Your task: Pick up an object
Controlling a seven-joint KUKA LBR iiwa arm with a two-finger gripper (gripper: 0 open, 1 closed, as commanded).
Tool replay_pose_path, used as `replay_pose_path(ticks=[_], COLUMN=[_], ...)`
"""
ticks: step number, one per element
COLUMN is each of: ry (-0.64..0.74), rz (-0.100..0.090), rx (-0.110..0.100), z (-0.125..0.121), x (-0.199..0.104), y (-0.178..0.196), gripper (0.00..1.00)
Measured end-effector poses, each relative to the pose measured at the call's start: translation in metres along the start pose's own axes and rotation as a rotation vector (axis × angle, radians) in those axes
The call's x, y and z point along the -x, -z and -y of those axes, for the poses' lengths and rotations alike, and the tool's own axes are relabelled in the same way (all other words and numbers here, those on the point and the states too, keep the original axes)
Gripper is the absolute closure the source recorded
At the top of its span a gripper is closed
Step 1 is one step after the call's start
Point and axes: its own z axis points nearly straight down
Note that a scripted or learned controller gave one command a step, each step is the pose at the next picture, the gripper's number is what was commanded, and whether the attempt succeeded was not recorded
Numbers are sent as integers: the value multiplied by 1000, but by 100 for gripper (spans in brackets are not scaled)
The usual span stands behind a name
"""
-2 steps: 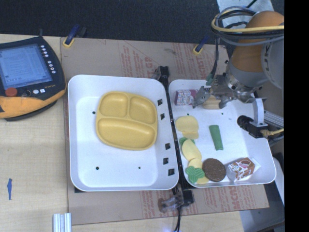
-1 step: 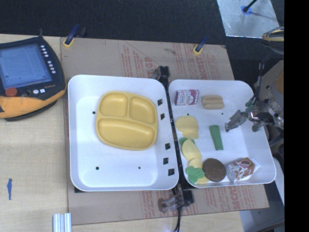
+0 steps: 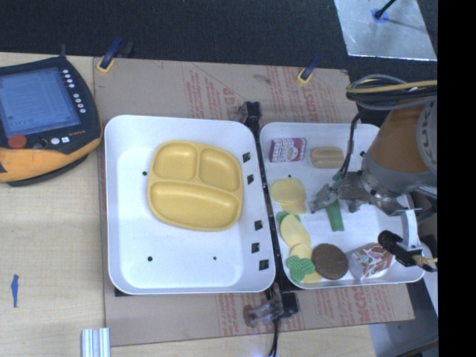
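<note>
Low in the right bin lay a brown cookie. Above it, the pincer hung by a green stick, maybe reaching for it; I could not tell its grip.

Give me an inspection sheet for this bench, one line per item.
Surface: cardboard-covered bench, two white bins side by side.
Job's things: right bin holds toy foods: carton, bread, brown disc, green piece.
Clutter: yellow tray in left bin.
Grippers: gripper low over right bin; grasp unclear.
Cables: bundle above the arm.
Surroundings: pendant left; clamps at the far edge.
</note>
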Motion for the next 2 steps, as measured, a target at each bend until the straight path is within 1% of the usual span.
replay_pose_path(ticks=[1,2], ry=[0,0], rz=[1,1], rx=[0,-1], z=[1,1], x=[1,2], y=[15,15], gripper=[100,0])
